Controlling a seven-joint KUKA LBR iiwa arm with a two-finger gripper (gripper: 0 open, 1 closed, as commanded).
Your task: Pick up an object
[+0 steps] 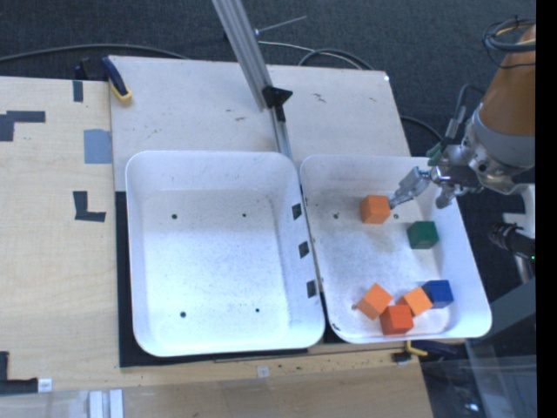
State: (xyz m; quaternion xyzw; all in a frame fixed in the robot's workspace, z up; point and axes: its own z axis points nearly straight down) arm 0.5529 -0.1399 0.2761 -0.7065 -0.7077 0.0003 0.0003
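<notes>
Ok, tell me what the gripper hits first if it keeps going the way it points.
Most likely the orange block in the right bin: the gripper points at it, close beside it. Its height above is unclear.

A grey robot arm with an orange band is reaching in from the right. Its wrist is sitting to the right of the claw, angling it down and leftward. The claw's two thin fingers are spreading slightly apart, with nothing between them.
</notes>
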